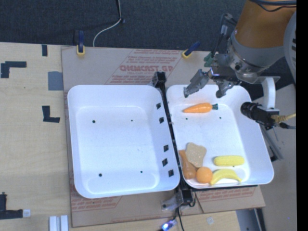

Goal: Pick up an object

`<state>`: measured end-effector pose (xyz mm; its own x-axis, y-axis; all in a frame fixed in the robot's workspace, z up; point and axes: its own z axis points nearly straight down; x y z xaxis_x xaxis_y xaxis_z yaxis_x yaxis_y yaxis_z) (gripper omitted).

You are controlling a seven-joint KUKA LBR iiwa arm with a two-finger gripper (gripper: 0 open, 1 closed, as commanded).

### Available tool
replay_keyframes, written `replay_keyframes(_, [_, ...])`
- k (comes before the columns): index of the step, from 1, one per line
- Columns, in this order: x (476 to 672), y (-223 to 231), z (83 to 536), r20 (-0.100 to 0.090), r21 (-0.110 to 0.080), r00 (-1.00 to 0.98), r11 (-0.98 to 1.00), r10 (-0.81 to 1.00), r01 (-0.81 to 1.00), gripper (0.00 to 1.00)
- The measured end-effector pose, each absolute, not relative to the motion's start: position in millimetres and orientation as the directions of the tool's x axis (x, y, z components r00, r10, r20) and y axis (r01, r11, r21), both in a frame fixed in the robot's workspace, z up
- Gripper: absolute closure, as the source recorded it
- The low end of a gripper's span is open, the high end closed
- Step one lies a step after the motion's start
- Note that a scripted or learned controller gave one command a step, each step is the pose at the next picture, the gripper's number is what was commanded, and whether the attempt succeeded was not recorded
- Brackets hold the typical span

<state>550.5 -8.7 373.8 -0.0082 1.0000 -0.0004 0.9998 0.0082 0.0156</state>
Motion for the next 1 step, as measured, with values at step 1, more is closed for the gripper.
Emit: replay_keyframes(1, [600.2,60.2,448.8,0.002,0.010,-0.008,0.008,1.000,1.000,0.00])
